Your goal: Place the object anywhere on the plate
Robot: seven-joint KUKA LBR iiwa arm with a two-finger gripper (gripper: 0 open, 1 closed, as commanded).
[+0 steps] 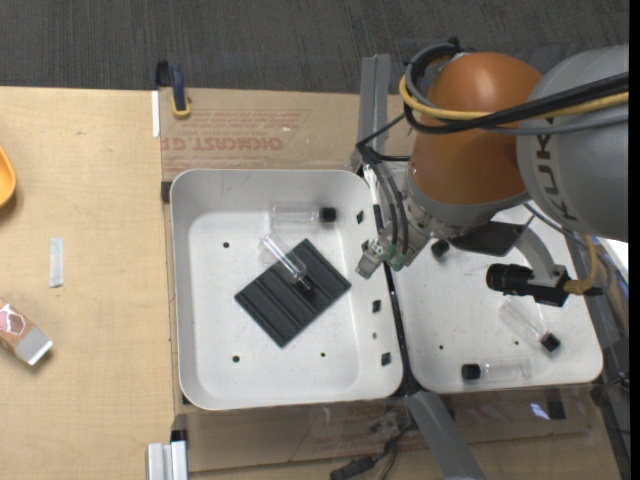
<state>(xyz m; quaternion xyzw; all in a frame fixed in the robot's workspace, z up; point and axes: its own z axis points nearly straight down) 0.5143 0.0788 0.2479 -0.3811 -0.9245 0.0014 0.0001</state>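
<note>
Tucked under the bulky grey arm with its orange band [480, 118], the small metallic two-finger claw [375, 260] hangs over the raised rim where the two bins meet, just beside the right wall of the left bin. From where I stand the wrist hides most of it, so I cannot tell how wide it is spread or whether it has hold of anything. Nearest to me, at the front of the shallow white right-hand bin [570, 368], a clear plastic tube with a black cap [495, 371] lies along the front wall. A little further back, a second clear capped tube [530, 326] lies at a slant. On the bare tan bench to the left, well apart from the bins, lie a small red-and-white wrapped packet [22, 335] and, beyond it, a short pale grey strip [56, 263]. In the middle of the shallow white left-hand bin [190, 298] sits the flat black ribbed square plate [285, 303], turned cornerwise. A clear slim tube with a dark end [285, 260] lies across the plate's far corner, touching it, with its dark end on the ribs and its other end jutting out over the white floor. Further back in the same bin, another clear tube with a black cap [300, 213] lies apart from the plate, near the rear wall. Behind the bins a sheet of brown printed cardboard [240, 133] lies flat, and a blue-handled clamp [175, 90] grips the far edge of the bench.
</note>
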